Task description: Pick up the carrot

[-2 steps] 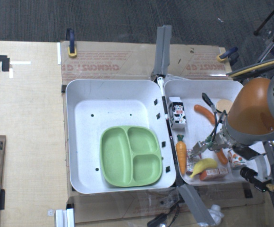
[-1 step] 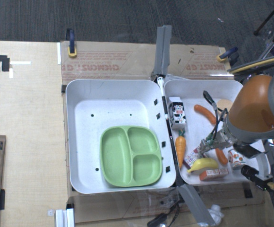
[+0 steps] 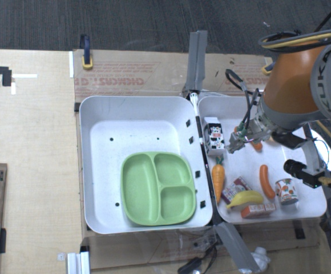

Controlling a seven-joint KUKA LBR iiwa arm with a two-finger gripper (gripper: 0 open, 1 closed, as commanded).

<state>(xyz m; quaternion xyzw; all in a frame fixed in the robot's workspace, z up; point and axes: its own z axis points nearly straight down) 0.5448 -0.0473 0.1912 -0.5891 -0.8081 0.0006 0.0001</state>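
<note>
The carrot, orange with a small green top, lies lengthwise against the left wall of the right bin. My gripper hangs over the middle of that bin, up and to the right of the carrot's green end, apart from it. The grey and orange arm reaches in from the right and hides the bin's back right part. A small orange item peeks out just under the wrist.
A white carton stands behind the carrot. A sausage, a can, a banana and red packets lie at the bin's front. The left bin holds a green divided plate.
</note>
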